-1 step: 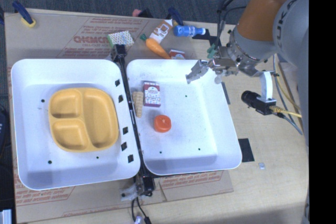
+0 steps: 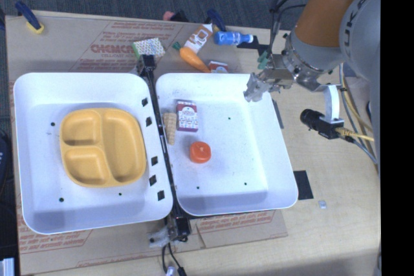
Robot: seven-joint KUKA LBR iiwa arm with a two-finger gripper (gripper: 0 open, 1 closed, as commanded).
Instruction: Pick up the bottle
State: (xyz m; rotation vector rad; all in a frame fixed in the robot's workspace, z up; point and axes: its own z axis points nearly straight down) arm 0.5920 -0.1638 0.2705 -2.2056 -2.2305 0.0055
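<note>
A blue bottle (image 2: 229, 38) with a white cap lies on its side on the cardboard behind the right bin (image 2: 278, 158). Left of it lies a small white and orange bottle (image 2: 198, 39), also outside the bins. My gripper (image 2: 255, 90) hangs over the far right corner of the right bin, nearer than the blue bottle and a little to its right, apart from it. Nothing shows in its grasp.
The right bin holds a red box (image 2: 186, 116), a cone (image 2: 170, 127) and a round red-orange fruit (image 2: 200, 152). A yellow divided plate (image 2: 103, 145) sits in the left bin (image 2: 26, 158). A carrot (image 2: 193, 59) and a green patterned packet (image 2: 149, 47) lie behind the bins.
</note>
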